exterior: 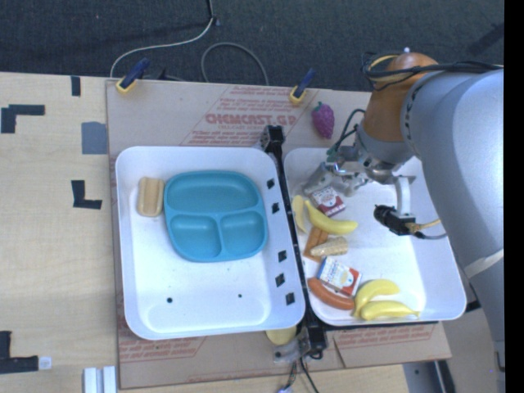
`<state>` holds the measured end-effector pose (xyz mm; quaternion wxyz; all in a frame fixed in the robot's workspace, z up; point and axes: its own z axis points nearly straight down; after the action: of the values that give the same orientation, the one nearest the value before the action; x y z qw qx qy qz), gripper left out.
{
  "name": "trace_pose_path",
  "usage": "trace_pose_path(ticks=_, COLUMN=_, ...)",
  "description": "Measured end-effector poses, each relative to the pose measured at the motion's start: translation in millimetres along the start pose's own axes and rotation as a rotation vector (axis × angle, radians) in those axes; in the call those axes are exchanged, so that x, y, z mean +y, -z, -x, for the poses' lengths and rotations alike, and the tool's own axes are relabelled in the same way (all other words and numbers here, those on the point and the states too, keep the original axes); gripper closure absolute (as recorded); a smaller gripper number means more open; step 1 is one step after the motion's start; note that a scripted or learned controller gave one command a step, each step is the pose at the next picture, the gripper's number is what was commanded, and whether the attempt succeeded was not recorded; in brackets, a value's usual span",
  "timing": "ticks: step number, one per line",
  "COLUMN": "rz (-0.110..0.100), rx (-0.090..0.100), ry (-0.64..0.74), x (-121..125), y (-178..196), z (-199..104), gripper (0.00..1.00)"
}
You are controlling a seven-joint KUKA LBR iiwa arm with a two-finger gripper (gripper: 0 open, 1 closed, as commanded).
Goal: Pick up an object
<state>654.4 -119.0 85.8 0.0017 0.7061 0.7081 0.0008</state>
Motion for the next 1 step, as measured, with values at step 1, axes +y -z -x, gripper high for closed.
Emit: trace_pose_path(ticks=1, rz=0.001, rx=-0.002, ry=-0.002, x=-16.1, y=0.7, z=-10.9, gripper=0.00)
